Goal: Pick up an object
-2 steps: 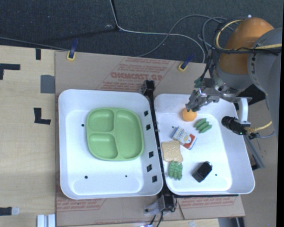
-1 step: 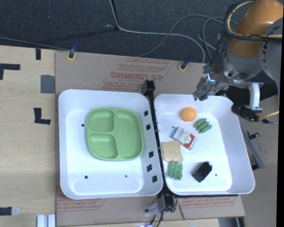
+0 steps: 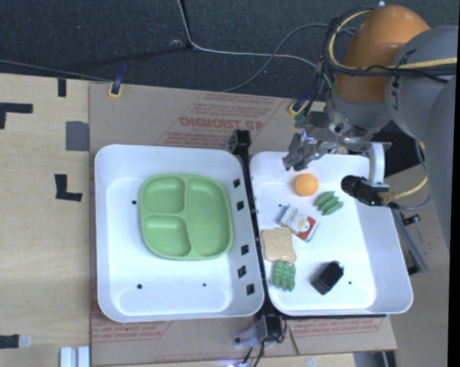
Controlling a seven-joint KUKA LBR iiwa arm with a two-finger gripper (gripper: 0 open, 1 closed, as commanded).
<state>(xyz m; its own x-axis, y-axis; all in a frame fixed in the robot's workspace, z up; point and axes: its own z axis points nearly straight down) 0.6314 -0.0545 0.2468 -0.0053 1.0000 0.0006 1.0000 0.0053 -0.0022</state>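
Hovering over the right bin's (image 3: 362,296) far corner, your claw (image 3: 300,155) sits just beside the orange ball (image 3: 306,185); I cannot tell how it's set. Come down off-centre and that ball rolls away toward the bin wall. Brown cardboard (image 3: 217,118) covers the table, dark carpet (image 3: 85,23) beyond.

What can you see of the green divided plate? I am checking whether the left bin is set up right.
The green plate is a pale green, rounded-square plate, plastic by its look, divided by raised ridges into three compartments: two smaller ones toward the far side and one toward the near side. It lies flat, right side up, near the middle of the left white bin, turned slightly against the bin's edges. Its compartments hold nothing. Only the bin floor touches it, and the gripper is apart from it, over the right bin.
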